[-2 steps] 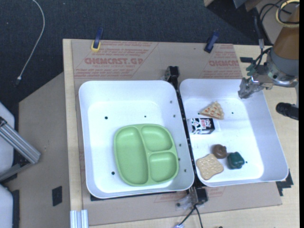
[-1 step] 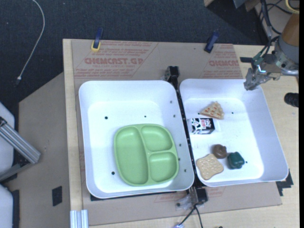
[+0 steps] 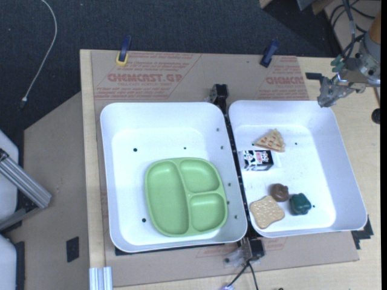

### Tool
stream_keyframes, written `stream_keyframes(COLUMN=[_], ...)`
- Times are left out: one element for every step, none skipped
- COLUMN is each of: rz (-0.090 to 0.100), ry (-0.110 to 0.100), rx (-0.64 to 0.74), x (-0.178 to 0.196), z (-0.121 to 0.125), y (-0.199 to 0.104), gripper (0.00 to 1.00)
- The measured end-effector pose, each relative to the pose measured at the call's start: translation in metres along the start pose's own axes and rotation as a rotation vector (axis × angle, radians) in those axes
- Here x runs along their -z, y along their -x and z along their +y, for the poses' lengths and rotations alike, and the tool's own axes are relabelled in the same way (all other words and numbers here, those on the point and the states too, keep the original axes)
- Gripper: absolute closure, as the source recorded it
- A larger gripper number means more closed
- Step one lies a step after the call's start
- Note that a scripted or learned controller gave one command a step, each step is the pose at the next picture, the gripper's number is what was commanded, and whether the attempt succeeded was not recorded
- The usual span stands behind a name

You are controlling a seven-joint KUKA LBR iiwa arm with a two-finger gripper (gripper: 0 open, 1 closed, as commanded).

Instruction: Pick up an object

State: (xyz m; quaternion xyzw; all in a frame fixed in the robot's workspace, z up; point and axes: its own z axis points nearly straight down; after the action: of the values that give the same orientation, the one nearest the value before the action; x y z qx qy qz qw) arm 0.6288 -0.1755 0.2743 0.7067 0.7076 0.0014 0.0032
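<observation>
White right bin [image 3: 338,162]: gripper [image 3: 327,96] poised at its far rim.
Finger state cannot be told; the tightly clustered toast [image 3: 266,211], brown piece [image 3: 279,192] and green block [image 3: 300,204] could be nudged aside.

Five small objects are seen in the right white bin [image 3: 338,162]. A tan, wedge-shaped waffle piece [image 3: 269,141] is laid flat near the bin's middle. Just below it, a small black-and-white printed carton [image 3: 257,159] is placed close to the bin's left wall. Lower down, a brown round doughnut-like piece [image 3: 279,192] is found, and a dark green blocky object [image 3: 299,204] is set just beside it. A beige toast slice [image 3: 266,211] is laid flat, touching the doughnut-like piece.
</observation>
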Motion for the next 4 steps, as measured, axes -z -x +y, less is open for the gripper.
stream_keyframes(rz=[0.005, 0.005, 0.005, 0.005], ry=[-0.009, -0.01, -0.01, -0.005], rx=[0.004, 0.004, 0.005, 0.005], x=[-0.013, -0.029, -0.044, -0.037], z=[-0.004, 0.003, 0.006, 0.005], y=[-0.053, -0.105, -0.161, -0.217], gripper=[1.0, 1.0, 1.0, 1.0])
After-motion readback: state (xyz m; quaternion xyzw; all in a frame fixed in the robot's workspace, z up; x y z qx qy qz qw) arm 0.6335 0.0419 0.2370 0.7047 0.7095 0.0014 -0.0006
